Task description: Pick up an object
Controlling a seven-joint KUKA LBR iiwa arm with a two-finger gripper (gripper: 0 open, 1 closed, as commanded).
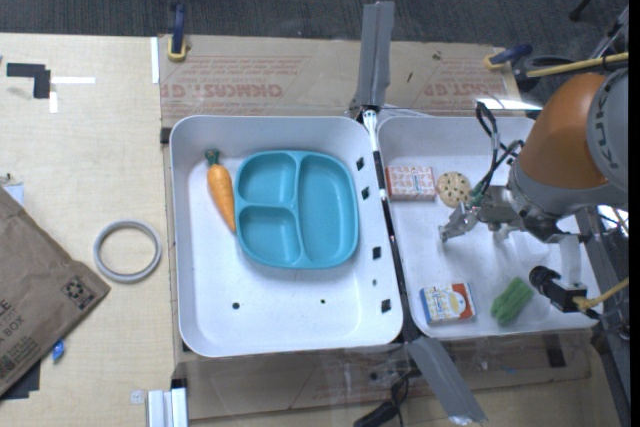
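A round cookie (453,186), tan with dark chips, lies flat in the right bin (480,127), at about 12 o'clock from the gripper (458,223) and just beside it, apart from the fingers. Being round, it has no long axis and offers the same width from any side. It looks like the nearest thing for the one arm (560,150), which reaches in from 3 o'clock, so the coming move probably turns on a short shift toward 12 o'clock before any descent. The jaws appear spread a little with nothing between them, though at this slant and size their gap is hard to judge.

Touching or nearly touching the cookie at its 9 o'clock is a small box (411,182), white with red print. At the gripper's 6 o'clock, well apart, lies a carton (447,302); a green block (511,300) sits at 5 o'clock.

In the left bin (190,245), a blue plate (299,209) with three compartments rests beside a carrot (221,193), whose tip points to 6 o'clock.
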